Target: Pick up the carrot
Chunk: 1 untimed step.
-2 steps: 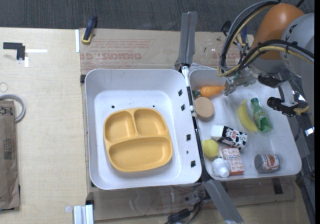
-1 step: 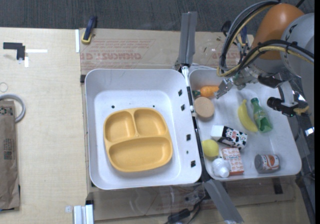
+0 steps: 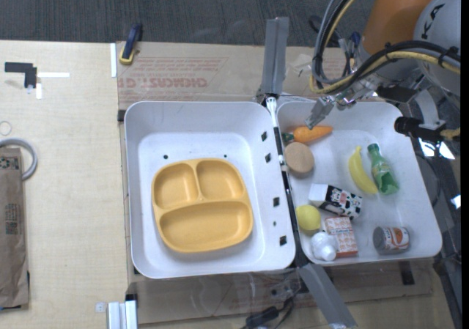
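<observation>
Camera view looks down at a slant on two white bins set side by side on the surface, and the carrot (image 3: 311,133) lies in the right bin (image 3: 423,196), in its far left corner close to the divider between the bins. The tool (image 3: 320,113) hangs directly over the carrot's orange end, just above and a touch to the right of its middle, so the carrot sits immediately below and slightly left of it. The carrot's long axis runs nearly left to right across the view, tilted a little, with the green top toward the divider and the orange tip pointing right. Whether the tool is spread or pressed together I cannot tell, since it is small and blurred against the bin wall; nothing shows between its tips. My reading is that the coming move is a short straight drop, and the grip should close across the carrot's narrow width, not along its length. Just beside the carrot, nearer the camera, is one round brown item (image 3: 299,158), close enough to be bumped. Counted in the right bin: one carrot, one banana (image 3: 358,170), one green bottle (image 3: 381,168), one lemon (image 3: 308,217), one can (image 3: 390,239), one milk carton (image 3: 335,200). The left bin (image 3: 139,174) holds one yellow tray (image 3: 202,204).
</observation>
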Available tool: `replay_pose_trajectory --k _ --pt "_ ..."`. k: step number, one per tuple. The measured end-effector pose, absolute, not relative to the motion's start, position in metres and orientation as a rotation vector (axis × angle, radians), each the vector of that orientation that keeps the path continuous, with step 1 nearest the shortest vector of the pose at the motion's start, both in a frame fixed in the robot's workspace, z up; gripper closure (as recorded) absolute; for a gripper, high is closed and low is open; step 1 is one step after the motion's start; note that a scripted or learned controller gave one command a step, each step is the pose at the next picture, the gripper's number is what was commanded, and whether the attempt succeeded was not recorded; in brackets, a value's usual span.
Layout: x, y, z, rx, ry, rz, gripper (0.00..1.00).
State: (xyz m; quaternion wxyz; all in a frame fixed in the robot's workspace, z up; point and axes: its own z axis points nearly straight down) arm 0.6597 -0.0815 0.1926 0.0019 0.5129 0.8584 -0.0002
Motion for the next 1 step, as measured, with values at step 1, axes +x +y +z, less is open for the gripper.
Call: replay_pose_trajectory --k 1 --pt "0.6595 -0.0642 0.2295 1.706 2.634 -0.001 0.0"
